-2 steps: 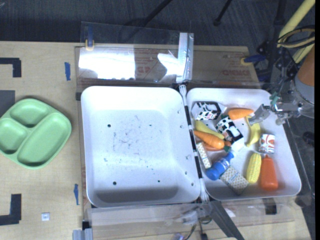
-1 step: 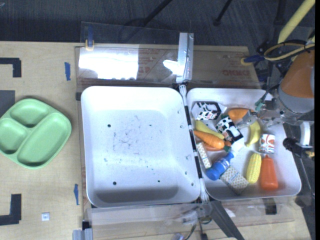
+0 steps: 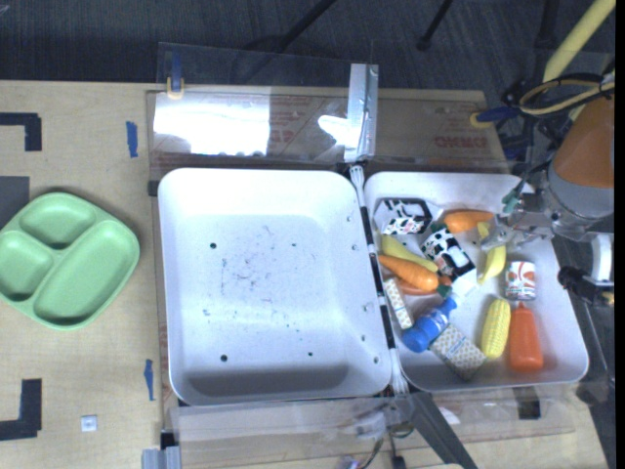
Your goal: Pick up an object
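The orange bottle (image 3: 525,340) lies lower right in the right bin (image 3: 571,360); above it, the jaws' state cannot be told.

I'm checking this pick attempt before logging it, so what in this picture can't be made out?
- Gripper: in the camera view its fingers blur into the clutter, so their state cannot be told.
- Arm: cut off by the right edge of the view.
- Can: label too small to read.
- Black and white toys: partly covered by neighbouring items in the right bin, shapes unclear.
- Left bin: faint marks on its floor, too small to identify.
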Motion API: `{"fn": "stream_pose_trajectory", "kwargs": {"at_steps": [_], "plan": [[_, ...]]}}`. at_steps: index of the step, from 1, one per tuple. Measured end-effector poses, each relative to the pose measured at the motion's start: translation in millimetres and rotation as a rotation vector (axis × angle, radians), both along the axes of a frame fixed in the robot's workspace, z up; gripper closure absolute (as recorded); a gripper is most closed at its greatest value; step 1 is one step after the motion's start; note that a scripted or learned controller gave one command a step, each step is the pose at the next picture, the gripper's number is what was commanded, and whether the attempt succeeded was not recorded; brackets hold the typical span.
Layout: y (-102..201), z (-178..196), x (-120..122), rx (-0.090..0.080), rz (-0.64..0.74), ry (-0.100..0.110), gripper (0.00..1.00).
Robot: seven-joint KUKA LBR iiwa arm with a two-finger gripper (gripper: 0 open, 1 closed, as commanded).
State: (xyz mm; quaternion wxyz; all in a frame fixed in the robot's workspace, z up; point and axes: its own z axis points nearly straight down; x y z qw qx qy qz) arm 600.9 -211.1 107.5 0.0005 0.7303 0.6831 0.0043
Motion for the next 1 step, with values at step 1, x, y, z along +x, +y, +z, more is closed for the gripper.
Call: {"fn": "stream_pose_trajectory", "kwargs": {"at_steps": [1], "plan": [[35.9, 97.6, -73.0, -0.004, 0.104, 0.008, 1.00]]}}
